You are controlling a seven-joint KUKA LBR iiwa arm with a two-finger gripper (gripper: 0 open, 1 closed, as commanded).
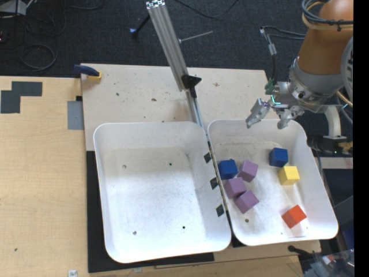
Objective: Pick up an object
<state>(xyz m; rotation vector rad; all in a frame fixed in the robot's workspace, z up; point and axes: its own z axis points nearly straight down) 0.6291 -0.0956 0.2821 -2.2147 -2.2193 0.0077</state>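
Observation:
My gripper (pixel 270 117) hangs over the far rim of the right bin (pixel 323 212), open, with nothing between its fingers (pixel 254 115). Below it in that bin lie several cubes. A blue cube (pixel 278 157) and a yellow cube (pixel 289 175) sit toward the right. Another blue cube (pixel 228 168) rests near the left wall beside three purple cubes (pixel 248 170), (pixel 234 187), (pixel 247 201). An orange-red cube (pixel 294 216) lies near the front right corner.
The left bin (pixel 109 154) stands beside the right one, with black clips (pixel 214 182) along the shared wall. A slanted aluminium bar (pixel 170 45) rises behind the bins. A blue and yellow clamp (pixel 87 71) lies at the bench's far left.

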